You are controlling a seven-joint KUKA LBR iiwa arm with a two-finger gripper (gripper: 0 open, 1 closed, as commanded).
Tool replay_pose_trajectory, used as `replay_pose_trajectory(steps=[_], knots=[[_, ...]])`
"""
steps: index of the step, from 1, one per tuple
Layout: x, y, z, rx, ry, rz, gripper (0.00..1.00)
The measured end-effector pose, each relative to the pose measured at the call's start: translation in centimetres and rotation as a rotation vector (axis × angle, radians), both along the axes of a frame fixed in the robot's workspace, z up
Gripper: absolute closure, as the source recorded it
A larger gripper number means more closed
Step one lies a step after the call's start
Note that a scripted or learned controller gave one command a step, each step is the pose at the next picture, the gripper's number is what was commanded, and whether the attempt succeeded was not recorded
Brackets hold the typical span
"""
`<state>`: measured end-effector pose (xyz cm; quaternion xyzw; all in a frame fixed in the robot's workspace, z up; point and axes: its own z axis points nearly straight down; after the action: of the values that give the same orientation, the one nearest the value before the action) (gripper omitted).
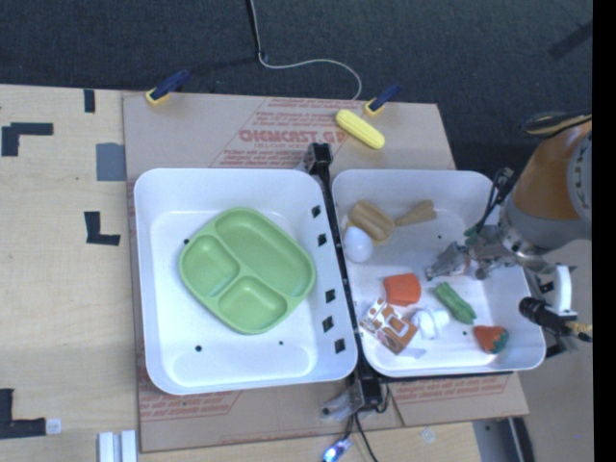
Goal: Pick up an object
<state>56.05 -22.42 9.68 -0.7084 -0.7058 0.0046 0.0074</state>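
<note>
The jaws [452, 263] hang low in the right bin [438, 183] near the green pepper [453, 302], seemingly closed and empty.

green pod [454, 303] | lying flat, slanted | right bin [500, 195]

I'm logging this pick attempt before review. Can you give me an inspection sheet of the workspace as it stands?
Surface: wooden bench with cardboard sheet under two white bins.
Job's things: right bin holds orange block, green piece, white egg, tan piece, printed packet, red piece.
Clutter: green divided tray in left bin; yellow piece on the cardboard.
Grippers: gripper low over the right bin, nothing seen between its fingers.
Cables: white cable behind the bins.
Surroundings: dark floor.
</note>
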Motion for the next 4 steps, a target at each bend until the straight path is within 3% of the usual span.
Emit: replay_pose_trajectory(steps=[1, 2, 3, 4], knots=[[-4.9, 2.6, -1.2, -0.005, -0.017, 0.004, 0.00], [-4.8, 2.5, -0.2, -0.007, -0.018, 0.005, 1.00], [3.3, 6.1, 3.2, -0.004, -0.025, 0.012, 1.00], [5.1, 13.3, 2.6, -0.001, -0.016, 0.012, 1.00]])
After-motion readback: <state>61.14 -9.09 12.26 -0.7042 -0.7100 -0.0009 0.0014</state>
